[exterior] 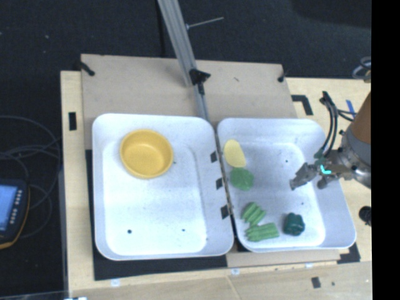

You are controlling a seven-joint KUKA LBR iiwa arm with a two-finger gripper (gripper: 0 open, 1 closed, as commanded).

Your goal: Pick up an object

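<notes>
The right bin [312, 133] holds a pale yellow piece [234, 154] near its left wall, with a round green piece [242, 179] just below it. Two ribbed green pieces [252, 213] [262, 232] lie near the front, and a dark green piece [294, 224] sits at the front right. My gripper [306, 175] hangs over the right side of this bin, above and slightly right of the dark green piece, its fingers pointing left. Nothing shows between them.
A yellow bowl [147, 154] sits in the back left of the left bin [156, 230]. A grey metal rail [181, 42] runs from the top of the view down to the bins' shared wall. A handheld screen [9, 208] lies at the far left.
</notes>
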